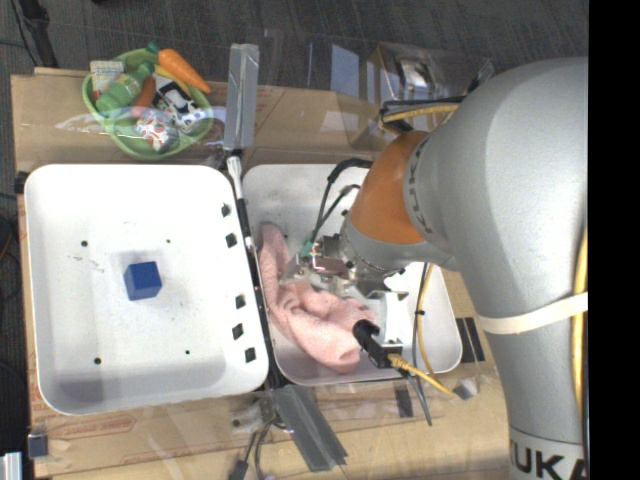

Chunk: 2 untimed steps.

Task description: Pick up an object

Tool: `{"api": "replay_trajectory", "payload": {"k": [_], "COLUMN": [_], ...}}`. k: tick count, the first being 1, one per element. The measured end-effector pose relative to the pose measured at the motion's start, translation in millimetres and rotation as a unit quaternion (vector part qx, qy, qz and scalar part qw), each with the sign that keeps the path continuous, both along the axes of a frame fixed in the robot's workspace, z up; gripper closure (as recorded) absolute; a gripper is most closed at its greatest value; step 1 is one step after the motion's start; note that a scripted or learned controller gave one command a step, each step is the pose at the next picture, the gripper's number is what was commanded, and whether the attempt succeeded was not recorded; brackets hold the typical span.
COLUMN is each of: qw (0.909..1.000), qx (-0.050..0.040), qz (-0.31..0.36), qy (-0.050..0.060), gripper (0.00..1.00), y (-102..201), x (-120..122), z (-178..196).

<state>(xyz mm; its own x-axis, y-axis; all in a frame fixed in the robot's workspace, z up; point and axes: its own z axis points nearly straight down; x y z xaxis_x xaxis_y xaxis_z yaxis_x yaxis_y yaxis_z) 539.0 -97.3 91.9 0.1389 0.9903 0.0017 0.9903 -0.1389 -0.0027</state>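
Two bins side by side on the bench, and the arm is down over the right bin (440, 353) where a pink cloth (315, 318) lies bunched up along the left wall and the floor. The gripper (330, 268) sits low over the upper part of that cloth, right by it or touching it, but the wrist hides the working end, so I honestly cannot tell if it's spread, pressed together or pinching fabric.

Handling-wise, my guess is the cloth is about as forgiving as it gets: light, soft, floppy, nothing to break. The catch is that it won't keep any shape, so a shallow pinch might only snag a thin layer that slides out. I'd go for one of the fat folds in the middle of the heap, not the thin strip running up along the wall.

Other stuff around: a blue cube (143, 279) sits alone in the left bin (60, 198), well apart from the action. It's stiff and small, probably an easy grab too, but the arm isn't over there. A green bowl (150, 103) full of toy food, with an orange carrot on top, sits outside the bins at the far left corner.

In the way: the bin wall next to the cloth, and a yellow cable (420, 373) hanging off the arm near the bin's front edge.
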Motion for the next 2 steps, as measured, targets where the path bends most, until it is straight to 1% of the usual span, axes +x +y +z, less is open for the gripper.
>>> {"api": "replay_trajectory", "payload": {"k": [1, 2], "qw": [0.9996, 0.9992], "qx": [-0.0001, -0.0001], "qz": [0.027, -0.041], "qy": [0.0, 0.0], "gripper": [0.0, 0.0], "y": [-19.0, -47.1], "x": [67.2, 28.8], "z": [0.3, 0.7]}}
